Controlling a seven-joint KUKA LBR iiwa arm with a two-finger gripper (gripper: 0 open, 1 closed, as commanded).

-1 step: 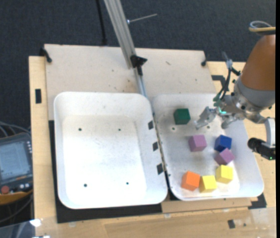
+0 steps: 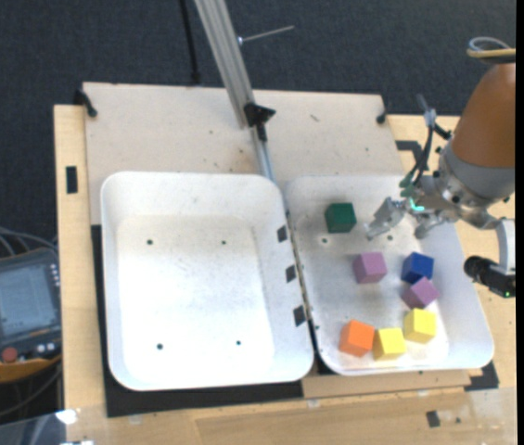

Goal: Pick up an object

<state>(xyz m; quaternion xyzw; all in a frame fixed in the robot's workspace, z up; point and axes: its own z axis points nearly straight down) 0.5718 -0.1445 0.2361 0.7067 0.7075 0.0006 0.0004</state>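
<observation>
Several small cubes lie in the right bin (image 2: 466,341). A green cube (image 2: 339,217) sits at the back, with a purple cube (image 2: 368,267) and a blue cube (image 2: 417,266) in the middle. A second purple cube (image 2: 420,292) lies just in front of the blue one. Two yellow cubes (image 2: 419,324) (image 2: 389,342) and an orange cube (image 2: 357,337) are near the front rim. My gripper (image 2: 405,221) hangs over the back of this bin, right of the green cube and above the blue one. It is open, its fingers spread with nothing between them.
The left bin (image 2: 197,281) lies beside the right one, a black-clipped divider between them. A slanted metal pole (image 2: 229,54) rises from behind the bins. A teach pendant (image 2: 11,304) rests off the bench at the left.
</observation>
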